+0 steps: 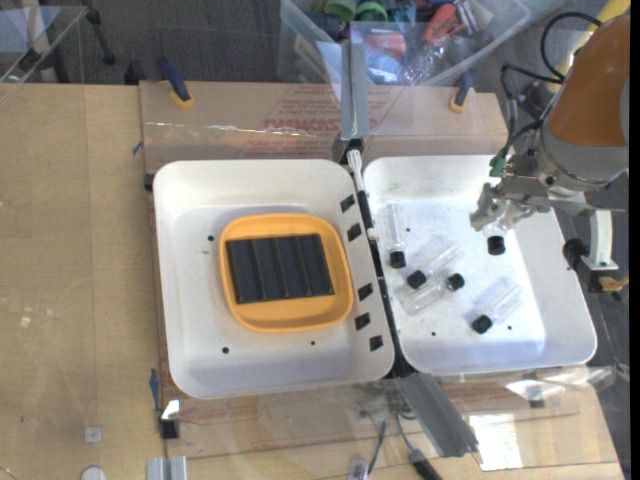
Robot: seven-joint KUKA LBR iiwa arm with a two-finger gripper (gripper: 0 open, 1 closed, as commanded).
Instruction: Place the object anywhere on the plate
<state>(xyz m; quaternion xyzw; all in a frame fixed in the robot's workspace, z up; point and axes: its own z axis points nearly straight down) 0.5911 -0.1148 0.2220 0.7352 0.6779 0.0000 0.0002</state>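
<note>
At the near edge of the table (70, 298) a grey metal bracket (440, 423) juts out from under the seam where the two white bins meet. Just behind it, the left bin (185, 298) holds the plate (287, 313): a rounded-square orange dish with a dark, ribbed rectangular inset in its middle. Its longer side runs left to right, tilted slightly, and it lies flat near the bin's centre.

The right bin (560, 318) carries the objects: several small clear vials with black caps, lying on their sides and hard to make out against the white floor. One vial (497, 303) lies toward the near right, its long axis slanting from upper right to its black cap at lower left. Another vial (430, 286) lies near the bin's middle, roughly crosswise, with a cap at its right end. A third vial (394, 236) lies close to the divider, pointing mostly toward the camera, cap at the near end. A loose-looking black cap (494, 245) sits just below the tool.

The tool (497, 211) hangs over the far right part of the right bin, on the grey arm with its orange band (590, 88). Whether its fingers are spread or closed cannot be told, nor whether anything is between them.

A row of black tabs (360, 268) lines the divider between the bins. Behind the bins stands a clear tub (400, 13) of coloured items, and an orange clamp (178, 90) grips the far board.
</note>
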